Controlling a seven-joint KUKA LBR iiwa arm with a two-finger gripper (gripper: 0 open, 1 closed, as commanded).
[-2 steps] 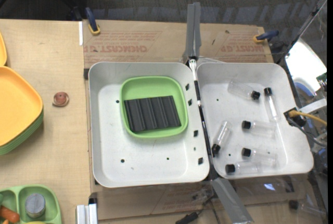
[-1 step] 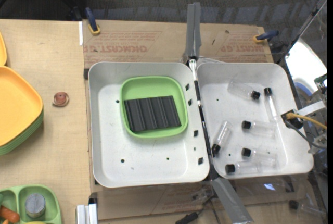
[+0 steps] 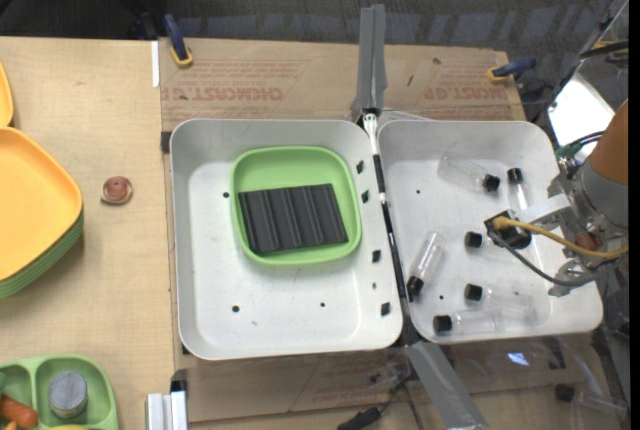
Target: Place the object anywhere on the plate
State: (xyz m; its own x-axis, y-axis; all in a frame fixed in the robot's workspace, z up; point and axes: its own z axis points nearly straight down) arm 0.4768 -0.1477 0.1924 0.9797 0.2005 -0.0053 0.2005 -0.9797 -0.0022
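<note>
A green square plate point(image 3: 295, 164) sits in the left bin point(image 3: 200, 248), and a dark grey ribbed slab point(image 3: 292, 218) lies flat on it. In the right bin point(image 3: 540, 143) lie several clear tubes with black caps: one near the back point(image 3: 465, 171), one by the left wall point(image 3: 427, 256), one along the front point(image 3: 485, 321). Loose black caps point(image 3: 472, 240) lie between them. My gripper point(image 3: 572, 276) hangs low over the right bin's right side, apart from the tubes. Nothing shows between its fingers.
A cardboard sheet point(image 3: 260, 88) lies under the bins, with clamps at its back corners. Left of the bins, the bench holds stacked yellow plates point(image 3: 35, 208), a small red knob point(image 3: 117, 188) and a green divided tray point(image 3: 55, 398).
</note>
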